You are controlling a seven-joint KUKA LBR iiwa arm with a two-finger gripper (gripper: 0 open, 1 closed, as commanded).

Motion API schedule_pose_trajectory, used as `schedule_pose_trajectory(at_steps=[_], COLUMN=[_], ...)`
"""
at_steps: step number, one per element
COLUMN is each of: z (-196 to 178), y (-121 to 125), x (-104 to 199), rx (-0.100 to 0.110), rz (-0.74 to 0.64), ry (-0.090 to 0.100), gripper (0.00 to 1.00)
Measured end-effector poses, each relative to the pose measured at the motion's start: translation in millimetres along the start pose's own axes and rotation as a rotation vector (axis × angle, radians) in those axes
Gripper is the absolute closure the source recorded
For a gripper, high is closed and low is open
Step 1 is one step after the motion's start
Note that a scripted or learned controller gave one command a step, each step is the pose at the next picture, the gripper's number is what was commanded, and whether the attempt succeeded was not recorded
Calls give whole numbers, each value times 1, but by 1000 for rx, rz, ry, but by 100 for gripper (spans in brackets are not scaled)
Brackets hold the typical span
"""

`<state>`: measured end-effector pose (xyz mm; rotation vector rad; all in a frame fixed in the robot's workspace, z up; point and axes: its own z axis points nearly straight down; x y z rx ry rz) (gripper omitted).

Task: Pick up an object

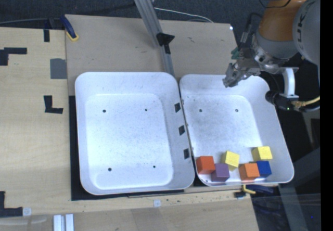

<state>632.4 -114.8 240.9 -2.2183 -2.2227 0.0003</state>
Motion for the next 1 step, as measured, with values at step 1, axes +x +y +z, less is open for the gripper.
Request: schedule_pose_trajectory(at_steps=[1], z=[25], y=[-5], x=[-50], rx=[3], rz=[6], ry=[-3], gripper=[100])
